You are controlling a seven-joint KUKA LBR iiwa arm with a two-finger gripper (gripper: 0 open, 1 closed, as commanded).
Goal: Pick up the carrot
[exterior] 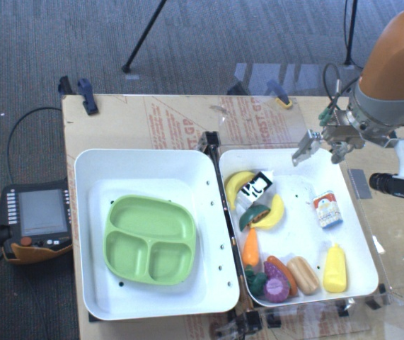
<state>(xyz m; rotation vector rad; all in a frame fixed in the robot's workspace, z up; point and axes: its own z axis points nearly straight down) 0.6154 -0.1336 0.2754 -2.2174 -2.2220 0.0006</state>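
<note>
The carrot (251, 247) is a short orange cone lying near the left wall of the right bin (361, 222), its tip pointing away from me and a dark green tuft (256, 280) at its near end. My gripper (322, 151) hangs above the far right corner of that bin, well away from the carrot, up and to the right of it. Its two fingers are spread open with nothing between them.
Around the carrot lie a banana (238, 183) with a black-and-white pack (256, 188), a yellow and green piece (267, 214), a red piece (281, 270), a purple piece (277, 289), a bun (303, 275), a yellow bottle (335, 268) and a small carton (327, 210). The left bin (92, 190) holds a green divided plate (151, 239).
</note>
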